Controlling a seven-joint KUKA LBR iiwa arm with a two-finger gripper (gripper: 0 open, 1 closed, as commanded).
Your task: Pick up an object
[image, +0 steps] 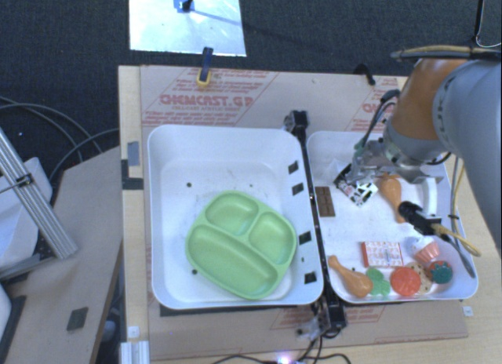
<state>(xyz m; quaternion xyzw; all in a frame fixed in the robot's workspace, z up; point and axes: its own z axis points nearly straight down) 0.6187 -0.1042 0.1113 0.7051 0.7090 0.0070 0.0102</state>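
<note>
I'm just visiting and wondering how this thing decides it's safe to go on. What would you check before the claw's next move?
1. Claw is over the right bin: ok.
2. Something to pick lies beneath it: ok, a small black-and-white checked object sits at its tip.
3. That object is gripped: cannot tell.
4. Neighbours stand clear of the target: not ok, the tan pear-shaped toy lies close beside it.
5. Toy pile at the bin's near edge, such as the orange-red round piece, is away from the claw: ok.
6. Green divided plate in the left bin is out of the way: ok.
</note>
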